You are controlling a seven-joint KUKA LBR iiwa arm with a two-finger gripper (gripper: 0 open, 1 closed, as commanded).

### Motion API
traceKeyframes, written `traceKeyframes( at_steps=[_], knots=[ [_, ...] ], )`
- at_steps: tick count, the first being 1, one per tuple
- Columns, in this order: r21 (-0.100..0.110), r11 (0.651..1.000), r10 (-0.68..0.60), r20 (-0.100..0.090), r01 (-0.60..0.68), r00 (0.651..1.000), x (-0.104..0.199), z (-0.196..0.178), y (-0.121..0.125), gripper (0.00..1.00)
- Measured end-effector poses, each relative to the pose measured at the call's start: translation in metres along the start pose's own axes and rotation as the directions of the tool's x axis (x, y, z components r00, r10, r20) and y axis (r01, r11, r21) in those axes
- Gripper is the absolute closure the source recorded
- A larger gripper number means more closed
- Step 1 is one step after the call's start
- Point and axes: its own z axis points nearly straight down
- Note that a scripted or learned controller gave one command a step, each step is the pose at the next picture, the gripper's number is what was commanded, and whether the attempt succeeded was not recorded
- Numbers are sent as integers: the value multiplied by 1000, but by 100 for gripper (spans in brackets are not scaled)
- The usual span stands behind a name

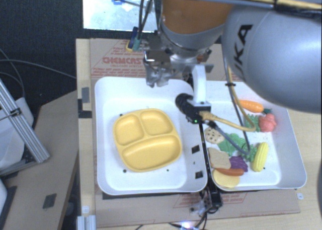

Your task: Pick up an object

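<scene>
Yellow and glossy, the divided plate [147, 139] lies flat in the middle of the left bin [107, 98], the nearest candidate to the gripper [157, 75], which hangs over that bin's upper edge at centre frame (whether it is wide or narrow I cannot tell). The plate looks light, stiff and slippery; lying flat, it probably offers only its raised rim or the ridges between compartments. Small toy foods in the right bin [284, 148], such as the corn [260, 156] and carrot [250, 106] at right of frame, look like chunkier, easier grips.
</scene>
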Motion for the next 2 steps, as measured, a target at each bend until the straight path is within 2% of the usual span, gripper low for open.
traceKeyframes(
  at_steps=[1,2],
  knots=[
    [19,1000,9,8,-9,1000,16,197,-29,100],
    [2,1000,11,4,-11,1000,11,274,62,100]
  ],
)
